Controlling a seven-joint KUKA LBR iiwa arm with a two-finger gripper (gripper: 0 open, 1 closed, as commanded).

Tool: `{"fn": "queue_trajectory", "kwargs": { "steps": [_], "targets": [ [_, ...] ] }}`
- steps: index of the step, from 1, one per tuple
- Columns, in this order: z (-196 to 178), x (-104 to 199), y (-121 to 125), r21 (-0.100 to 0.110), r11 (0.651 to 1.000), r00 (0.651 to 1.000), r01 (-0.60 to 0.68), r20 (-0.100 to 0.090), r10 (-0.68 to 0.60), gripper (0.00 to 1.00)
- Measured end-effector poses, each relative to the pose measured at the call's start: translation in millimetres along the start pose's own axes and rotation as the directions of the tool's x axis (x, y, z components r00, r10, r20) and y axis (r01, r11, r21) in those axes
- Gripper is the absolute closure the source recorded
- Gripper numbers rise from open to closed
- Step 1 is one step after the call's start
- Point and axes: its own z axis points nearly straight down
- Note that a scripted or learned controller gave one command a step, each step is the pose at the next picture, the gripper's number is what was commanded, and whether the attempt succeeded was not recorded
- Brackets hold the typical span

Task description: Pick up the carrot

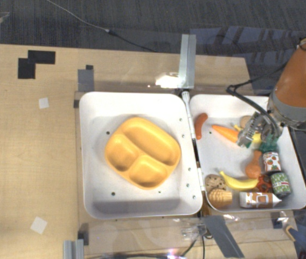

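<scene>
**Carrot's sitting just left of the hand**

So the orange tapered plastic carrot (225, 133) is lying in the upper part of the right-hand shallow white bin (301, 196), long axis running roughly left to right with a slight downward tilt, fat end toward the grey metal two-finger hand (248, 135). The hand hangs at the carrot's right end, touching it or just beside it, and nothing sits between its fingers. Whether those fingers are spread or pressed together, honestly I can't tell from up here, it's too small and cluttered.

My guess: the arm needs a short shift to camera-left so the fingers straddle the carrot across its narrow width.

Neighbours could get in the way: a red sausage-shaped toy (200, 125) to the left, a yellow plastic banana (238, 182) lower down. The yellow sectioned plate (142, 152) in the left bin is well apart.
</scene>
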Motion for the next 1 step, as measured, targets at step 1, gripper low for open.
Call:
{"fn": "queue_trajectory", "kwargs": {
  "steps": [1],
  "targets": [
    [58.1, 59.9, -9.9, 0.004, 0.992, 0.992, -0.123, -0.009, 0.123, 1.0]
  ]
}}
